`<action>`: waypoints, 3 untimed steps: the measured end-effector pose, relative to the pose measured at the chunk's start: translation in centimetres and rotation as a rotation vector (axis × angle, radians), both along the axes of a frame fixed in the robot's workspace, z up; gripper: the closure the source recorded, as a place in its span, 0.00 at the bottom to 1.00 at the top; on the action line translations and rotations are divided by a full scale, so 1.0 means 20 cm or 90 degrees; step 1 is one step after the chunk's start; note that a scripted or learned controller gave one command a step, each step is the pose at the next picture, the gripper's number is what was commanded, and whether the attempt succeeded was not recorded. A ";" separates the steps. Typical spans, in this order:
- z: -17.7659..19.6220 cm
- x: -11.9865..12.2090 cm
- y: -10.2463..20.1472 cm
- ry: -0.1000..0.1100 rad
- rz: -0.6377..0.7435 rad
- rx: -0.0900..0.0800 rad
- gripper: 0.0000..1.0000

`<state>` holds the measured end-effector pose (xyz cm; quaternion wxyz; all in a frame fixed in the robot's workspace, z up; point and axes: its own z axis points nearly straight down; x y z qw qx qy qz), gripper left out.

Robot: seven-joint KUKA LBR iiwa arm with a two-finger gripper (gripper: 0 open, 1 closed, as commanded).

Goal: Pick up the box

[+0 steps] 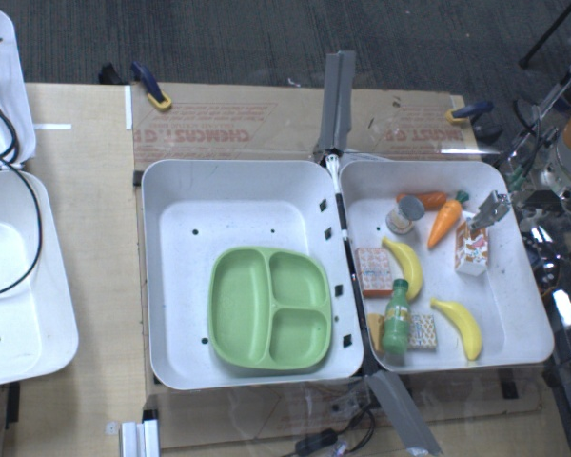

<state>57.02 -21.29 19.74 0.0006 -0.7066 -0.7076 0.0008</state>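
A: Gripper?
B: My grey metal two-finger gripper [495, 208] hangs just above the small white-and-red carton box [472, 250] in the right white bin [523, 336]; whether it's open, can't tell.
A: Surroundings?
B: Wooden bench [86, 160], dark floor.

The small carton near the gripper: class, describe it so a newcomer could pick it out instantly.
Look in the right-hand bin, toward its far right side. There the small carton stands just right of the carrot, at the gripper. Unlike the rounded fruit around it, it is boxy, white with red print.
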 end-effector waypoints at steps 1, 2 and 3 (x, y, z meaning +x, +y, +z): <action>-0.33 0.09 0.36 0.001 -0.158 0.000 0.00; -0.53 0.35 0.50 -0.001 -0.277 -0.001 0.00; -0.53 0.44 0.37 0.000 -0.289 -0.001 0.00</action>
